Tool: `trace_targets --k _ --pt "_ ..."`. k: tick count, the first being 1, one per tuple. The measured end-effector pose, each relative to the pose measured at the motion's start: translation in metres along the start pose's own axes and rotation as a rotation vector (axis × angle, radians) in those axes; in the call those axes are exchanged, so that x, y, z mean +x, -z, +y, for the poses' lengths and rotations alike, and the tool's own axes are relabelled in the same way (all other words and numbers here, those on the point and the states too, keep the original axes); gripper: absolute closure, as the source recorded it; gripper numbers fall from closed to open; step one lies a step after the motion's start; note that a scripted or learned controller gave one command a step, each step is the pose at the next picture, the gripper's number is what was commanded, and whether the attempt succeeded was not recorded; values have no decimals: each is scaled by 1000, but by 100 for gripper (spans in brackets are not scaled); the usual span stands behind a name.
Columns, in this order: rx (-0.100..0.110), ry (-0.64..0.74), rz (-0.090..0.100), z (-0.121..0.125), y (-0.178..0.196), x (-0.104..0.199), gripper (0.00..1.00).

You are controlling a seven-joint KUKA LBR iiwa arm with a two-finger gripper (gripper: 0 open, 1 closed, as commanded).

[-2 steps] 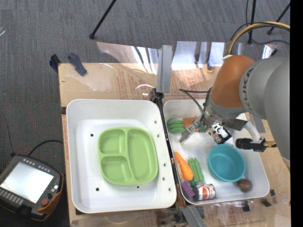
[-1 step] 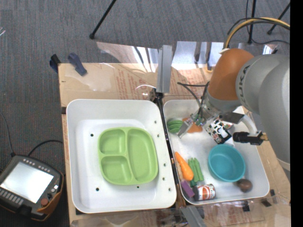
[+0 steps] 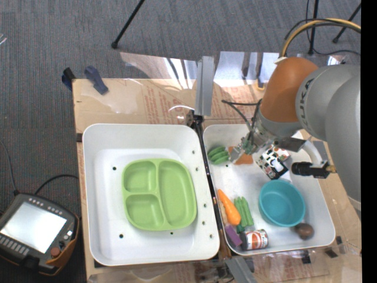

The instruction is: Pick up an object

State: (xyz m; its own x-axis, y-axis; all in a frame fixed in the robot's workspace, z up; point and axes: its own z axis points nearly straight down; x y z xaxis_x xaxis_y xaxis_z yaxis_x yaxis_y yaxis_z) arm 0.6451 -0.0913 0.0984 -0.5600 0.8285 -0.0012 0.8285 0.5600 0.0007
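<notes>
Several objects lay in the right bin point(image 3: 327, 217): green pea pods point(image 3: 218, 154), a carrot point(image 3: 229, 207), a teal bowl point(image 3: 283, 203) and a small can point(image 3: 255, 239). My pincer point(image 3: 246, 148) hung low beside the pea pods; I could not tell its state. The left bin point(image 3: 100, 152) held a green divided plate point(image 3: 159, 193).
</notes>
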Motion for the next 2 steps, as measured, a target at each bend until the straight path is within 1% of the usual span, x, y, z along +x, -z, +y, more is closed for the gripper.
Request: trace_targets --k 1,2 --pt "-14 -21 -9 23 136 28 100" --pt "9 185 11 -100 -7 1 100"
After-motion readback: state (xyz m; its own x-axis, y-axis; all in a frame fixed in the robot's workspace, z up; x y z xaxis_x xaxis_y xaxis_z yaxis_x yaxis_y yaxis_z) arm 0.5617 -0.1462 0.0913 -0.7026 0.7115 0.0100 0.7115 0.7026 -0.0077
